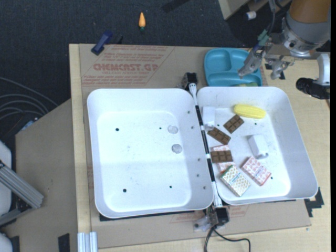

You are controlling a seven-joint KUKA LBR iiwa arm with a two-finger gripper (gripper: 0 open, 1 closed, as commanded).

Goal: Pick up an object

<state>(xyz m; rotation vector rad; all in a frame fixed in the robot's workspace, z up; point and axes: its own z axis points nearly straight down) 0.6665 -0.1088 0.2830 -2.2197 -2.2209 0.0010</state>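
Camera view shows the gripper (pixel 255 56) raised over the blue tray (pixel 223 67), beyond the right bin (pixel 294 140); whether it is spread cannot be told. Inside that bin, the yellow banana toy (pixel 249 111) probably handles light, stiff and slippery, best pinched across its middle, with open room beside it.

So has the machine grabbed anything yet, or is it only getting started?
Only getting started, it seems. Nothing looks picked: the yellow piece, the chocolate bars and the small boxes all lie in the right bin. The tool hangs over the blue tray behind that bin, and I cannot make out anything in it. Left to do: move over the bin, come down on one item, grip and lift.
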